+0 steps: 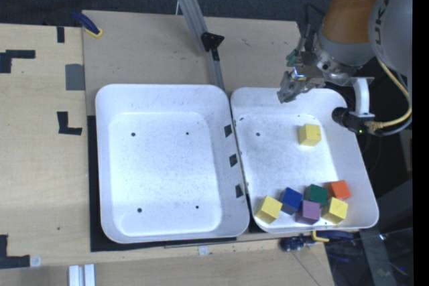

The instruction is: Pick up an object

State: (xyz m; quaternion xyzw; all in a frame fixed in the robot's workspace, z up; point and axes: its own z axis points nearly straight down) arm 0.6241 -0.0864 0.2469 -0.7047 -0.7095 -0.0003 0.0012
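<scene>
The right bin (pixel 268 164) holds a lone yellow cube (pixel 309 134) near its upper middle. Along its near edge lie a yellow cube (pixel 269 208), a blue cube (pixel 291 199), a green cube (pixel 315 194), a purple cube (pixel 310 211), an orange cube (pixel 340 189) and another yellow cube (pixel 336 209). My gripper (pixel 289 92) hangs over the far edge of the right bin, up and left of the lone yellow cube. Nothing shows between its fingers.
The left bin (pixel 161 164) sits beside the right one, with a raised divider between them. A slanted metal pole (pixel 191 3) with a black clamp stands behind the bins. A small blue and yellow item (pixel 87 23) lies at the bench's far left.
</scene>
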